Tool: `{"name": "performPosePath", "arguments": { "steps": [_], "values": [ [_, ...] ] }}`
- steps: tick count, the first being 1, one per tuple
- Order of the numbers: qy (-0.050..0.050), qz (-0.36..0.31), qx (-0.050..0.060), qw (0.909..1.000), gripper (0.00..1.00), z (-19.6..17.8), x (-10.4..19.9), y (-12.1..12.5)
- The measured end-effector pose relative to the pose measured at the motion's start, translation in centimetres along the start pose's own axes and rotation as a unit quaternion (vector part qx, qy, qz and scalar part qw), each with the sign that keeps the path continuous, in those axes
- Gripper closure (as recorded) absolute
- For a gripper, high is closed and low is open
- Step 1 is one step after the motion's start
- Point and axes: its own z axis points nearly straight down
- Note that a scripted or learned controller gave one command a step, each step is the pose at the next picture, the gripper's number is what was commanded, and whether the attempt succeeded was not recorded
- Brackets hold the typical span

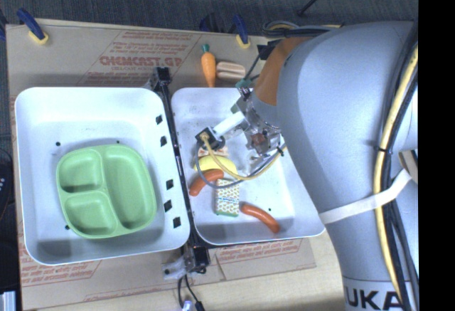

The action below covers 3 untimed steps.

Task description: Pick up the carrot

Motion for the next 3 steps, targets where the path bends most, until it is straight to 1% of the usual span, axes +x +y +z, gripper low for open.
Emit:
{"name": "performPosePath", "arguments": {
  "steps": [1,2,3],
  "values": [
    [-0.001,-0.002,0.002,1.0000,1.00,-1.0,0.0,0.0],
    [0.001,-0.050,0.000,0.9988,1.00,-10.8,-3.2,-3.9],
    [0.001,0.047,0.000,0.9989,1.00,-19.8,-0.6,-0.8]
  ]
}}
